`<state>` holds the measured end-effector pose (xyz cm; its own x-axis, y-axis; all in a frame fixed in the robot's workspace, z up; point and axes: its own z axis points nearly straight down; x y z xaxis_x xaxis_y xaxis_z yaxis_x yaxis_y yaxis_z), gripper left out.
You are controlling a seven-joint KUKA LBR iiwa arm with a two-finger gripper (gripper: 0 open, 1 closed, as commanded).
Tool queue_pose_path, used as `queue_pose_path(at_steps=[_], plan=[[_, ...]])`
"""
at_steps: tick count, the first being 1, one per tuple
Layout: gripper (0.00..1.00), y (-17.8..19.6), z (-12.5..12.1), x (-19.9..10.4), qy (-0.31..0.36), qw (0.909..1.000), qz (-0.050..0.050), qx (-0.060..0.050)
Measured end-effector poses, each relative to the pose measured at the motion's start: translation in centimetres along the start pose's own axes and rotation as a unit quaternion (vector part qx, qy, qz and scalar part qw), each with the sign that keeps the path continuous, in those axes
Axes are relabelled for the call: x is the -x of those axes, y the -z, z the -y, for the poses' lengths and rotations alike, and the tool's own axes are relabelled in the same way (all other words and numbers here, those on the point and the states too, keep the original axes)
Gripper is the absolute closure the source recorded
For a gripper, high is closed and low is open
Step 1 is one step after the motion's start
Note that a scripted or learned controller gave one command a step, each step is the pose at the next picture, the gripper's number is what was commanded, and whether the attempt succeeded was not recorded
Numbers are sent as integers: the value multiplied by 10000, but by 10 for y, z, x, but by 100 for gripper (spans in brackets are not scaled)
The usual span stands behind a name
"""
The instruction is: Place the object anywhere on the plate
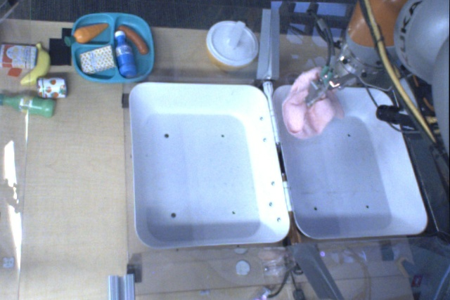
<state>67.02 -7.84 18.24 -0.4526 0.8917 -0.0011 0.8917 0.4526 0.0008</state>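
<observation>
A soft pink cloth [304, 114] hangs at the upper left of the right bin [365, 186], partly over that bin's left rim. My gripper [322, 89] reaches in from the upper right, and its fingers are pinched into the top of the cloth. The blue divided plate [146, 38] stands on the bench at the far left, beyond the left bin's far corner. It carries a toy carrot [91, 32], a sausage, a small blue bottle [124, 53] and a patterned square piece.
The left bin [200, 165] lies between the cloth and the plate. A yellow bowl with a white lid [232, 44] stands behind the bins. A banana [39, 65], a carton, a small can [52, 87] and a green bottle [28, 105] lie at the far left.
</observation>
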Motion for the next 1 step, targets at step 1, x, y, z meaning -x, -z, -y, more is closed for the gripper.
queue_pose_path(at_steps=[1], plan=[[100,40,-3,0,34,10000,-2,1]])
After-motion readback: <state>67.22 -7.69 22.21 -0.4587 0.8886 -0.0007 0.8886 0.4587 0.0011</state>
